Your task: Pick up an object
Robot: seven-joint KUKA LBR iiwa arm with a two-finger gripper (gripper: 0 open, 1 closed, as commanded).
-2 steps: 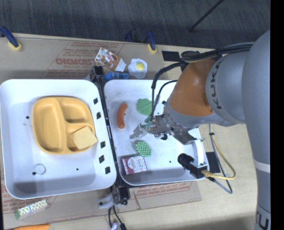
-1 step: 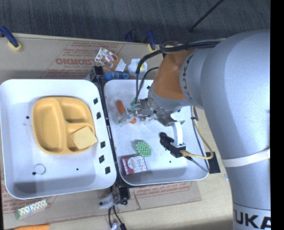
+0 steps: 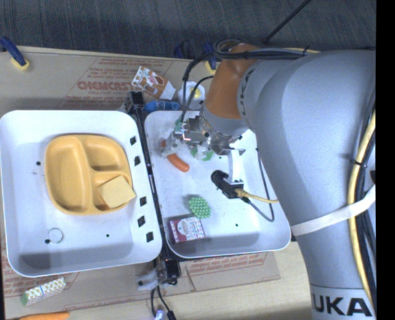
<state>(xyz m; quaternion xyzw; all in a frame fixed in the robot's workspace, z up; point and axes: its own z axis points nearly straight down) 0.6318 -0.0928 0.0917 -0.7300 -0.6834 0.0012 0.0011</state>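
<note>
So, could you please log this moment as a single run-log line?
arm: over right bin | gripper: low near orange carrot-like piece | grasp: none visible | left bin: yellow tray

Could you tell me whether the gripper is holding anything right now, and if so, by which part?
It cannot be told: the gripper sits low in the right bin near the carrot, its tip too cluttered to read.

The arm [image 3: 317, 145] is bulky grey with an orange band [image 3: 222, 89], black cables, and partial black "UKA" lettering.
</note>
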